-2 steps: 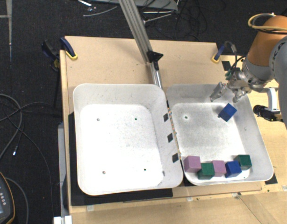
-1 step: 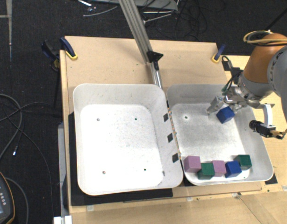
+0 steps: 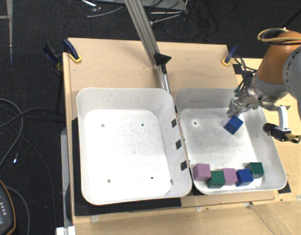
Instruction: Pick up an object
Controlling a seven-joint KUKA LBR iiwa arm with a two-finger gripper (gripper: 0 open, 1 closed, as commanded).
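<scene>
I am holding a blue block (image 3: pixel 233 126) at the tip of my gripper (image 3: pixel 236 112), closed on it, above the right bin (image 3: pixel 209 136), well apart from the 5 blocks (image 3: pixel 228 175) along its near edge. The lift looks underway. Next I am needing a steady rise without loosening.

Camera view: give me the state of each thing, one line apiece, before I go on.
Gripper: over the right bin, shut on the blue block.
Blue block: tilted, held at the fingertips, clear of the row.
Purple blocks: two, resting in the row at the right bin's near edge.
Green blocks: two, resting in that row.
Second blue block: resting in that row.
Right bin: holds all the blocks.
Left bin: flat on the bench.
</scene>
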